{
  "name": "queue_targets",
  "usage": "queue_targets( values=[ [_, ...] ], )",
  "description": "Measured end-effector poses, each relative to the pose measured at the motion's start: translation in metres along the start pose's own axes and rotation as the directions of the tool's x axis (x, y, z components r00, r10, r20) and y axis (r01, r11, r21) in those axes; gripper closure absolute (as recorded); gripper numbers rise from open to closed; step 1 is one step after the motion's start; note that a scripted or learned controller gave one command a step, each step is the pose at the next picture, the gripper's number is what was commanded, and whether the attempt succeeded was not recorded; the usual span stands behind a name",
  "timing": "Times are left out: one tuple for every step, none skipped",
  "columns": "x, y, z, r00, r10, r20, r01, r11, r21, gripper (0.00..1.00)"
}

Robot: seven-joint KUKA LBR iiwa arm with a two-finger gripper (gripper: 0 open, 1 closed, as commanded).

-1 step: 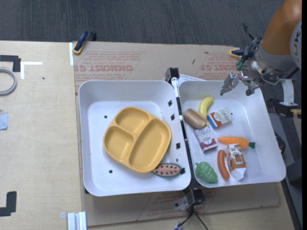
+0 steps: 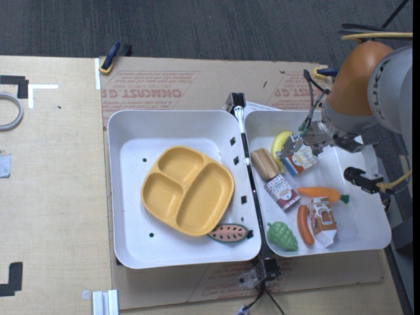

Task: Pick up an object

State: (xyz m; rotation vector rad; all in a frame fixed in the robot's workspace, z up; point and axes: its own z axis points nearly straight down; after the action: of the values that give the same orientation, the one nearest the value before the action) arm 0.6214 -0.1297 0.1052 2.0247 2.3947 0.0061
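- Counter (image 2: 52,195) of pale wood carries two shallow white bins side by side on a sheet of printed cardboard (image 2: 151,87).
- Left bin (image 2: 125,195): a yellow divided plate (image 2: 188,190) with three compartments sits near the middle, turned at an angle. A watermelon-slice toy (image 2: 230,233) lies just beside the plate's lower right rim, near the bin's front corner.
- Right bin (image 2: 367,231): a crowd of toy foods. Bread roll (image 2: 264,164) at upper left; yellow banana (image 2: 281,142) just above and right of it.
- Small printed carton (image 2: 281,192) lies tilted below the roll. Carrot (image 2: 319,193) lies crosswise to its right.
- Red sausage (image 2: 303,224) sits below the carrot, touching a second printed packet (image 2: 322,219). Green grape bunch (image 2: 282,235) at the bin's front left.
- Arm (image 2: 367,87), grey with an orange band, reaches in from the right over the right bin's upper part.
- Gripper (image 2: 303,144) is low over the banana and a small colourful pouch (image 2: 302,159), which sits directly beneath it. Cannot tell how the gripper stands or whether it has hold of anything; the wrist and cables blur the spot.
- Blue-handled clamp (image 2: 110,57) pins the cardboard's far left corner. A black clip (image 2: 235,102) sits where the two bins meet at the far edge.
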Motion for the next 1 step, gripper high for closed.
queue_targets(
  values=[
    [-0.0006, 0.0003, -0.0098, 1.000, 0.002, 0.000, -0.002, 1.000, 0.000, 1.00]
  ],
)
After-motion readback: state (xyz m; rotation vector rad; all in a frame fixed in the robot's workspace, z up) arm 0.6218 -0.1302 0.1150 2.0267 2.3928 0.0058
